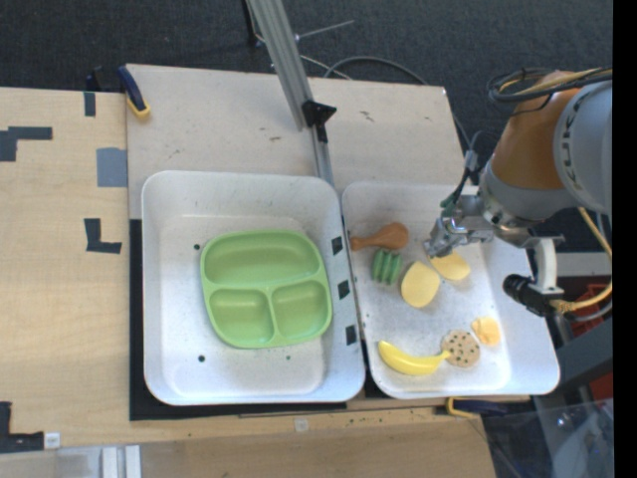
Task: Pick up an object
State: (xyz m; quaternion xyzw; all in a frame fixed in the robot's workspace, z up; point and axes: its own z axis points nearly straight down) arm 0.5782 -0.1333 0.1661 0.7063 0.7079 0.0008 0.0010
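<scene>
We see the gripper (445,239) low over the right bin (518,371), just above a pale yellow toy piece (451,267); we cannot tell its opening or whether it grips anything. Nearby lie a drumstick (381,237), banana (408,359) and cookie (460,347); the left bin (169,267) holds a green divided plate (266,289).

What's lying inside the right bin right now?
In the right bin: a drumstick, a green ridged piece, two pale yellow pieces, a banana, a cookie and an orange piece. The gripper covers the floor beneath it.
</scene>
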